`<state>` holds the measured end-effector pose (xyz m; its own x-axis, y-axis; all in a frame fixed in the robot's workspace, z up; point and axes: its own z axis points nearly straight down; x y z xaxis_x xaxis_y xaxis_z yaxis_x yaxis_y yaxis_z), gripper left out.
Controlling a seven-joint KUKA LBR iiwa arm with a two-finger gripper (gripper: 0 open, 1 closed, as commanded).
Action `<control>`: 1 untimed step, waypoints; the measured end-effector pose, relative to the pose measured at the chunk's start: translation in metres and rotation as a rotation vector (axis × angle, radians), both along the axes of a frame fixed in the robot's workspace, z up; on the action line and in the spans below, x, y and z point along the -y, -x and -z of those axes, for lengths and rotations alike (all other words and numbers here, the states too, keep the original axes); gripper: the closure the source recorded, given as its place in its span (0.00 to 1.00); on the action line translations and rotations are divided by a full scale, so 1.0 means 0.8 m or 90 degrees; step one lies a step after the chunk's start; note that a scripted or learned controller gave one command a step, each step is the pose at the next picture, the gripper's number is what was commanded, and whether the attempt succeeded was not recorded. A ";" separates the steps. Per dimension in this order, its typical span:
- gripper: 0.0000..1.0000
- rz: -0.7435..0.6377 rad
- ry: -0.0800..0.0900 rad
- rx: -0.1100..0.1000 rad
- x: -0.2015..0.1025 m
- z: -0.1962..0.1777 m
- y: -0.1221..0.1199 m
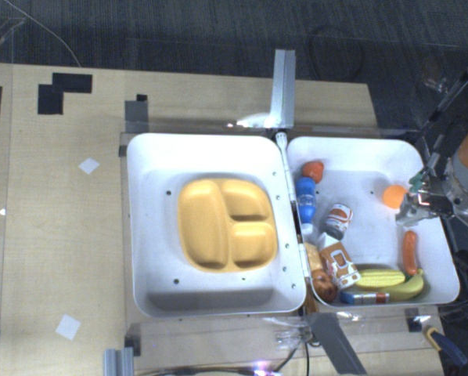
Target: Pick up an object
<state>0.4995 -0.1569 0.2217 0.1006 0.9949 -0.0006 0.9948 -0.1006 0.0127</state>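
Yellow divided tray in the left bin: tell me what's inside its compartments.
The yellow divided plastic tray holds nothing visible in its three compartments. It rests on the left white bin; the bin floor beneath it is covered.

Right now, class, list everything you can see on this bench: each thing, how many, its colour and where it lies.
Bins: 2, white, side by side on the bench.
Tray: 1, yellow, three compartments, middle of the left bin.
Ball: 1, orange, right bin, upper right, beside the gripper.
Bottle: 1, blue, right bin, along its left wall.
Can: 1, white and red, right bin, middle.
Hot dog: 1, red, right bin, right side.
Banana: 1, yellow, right bin, front edge.
Box: 1, orange and white, right bin, front left.
Gripper: 1, grey, over the right bin's right side.
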 end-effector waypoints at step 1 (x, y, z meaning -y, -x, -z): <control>1.00 -0.130 0.002 0.002 0.006 0.164 -0.083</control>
<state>0.5656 -0.1615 0.0903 -0.1035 0.9946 -0.0044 0.9945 0.1036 0.0153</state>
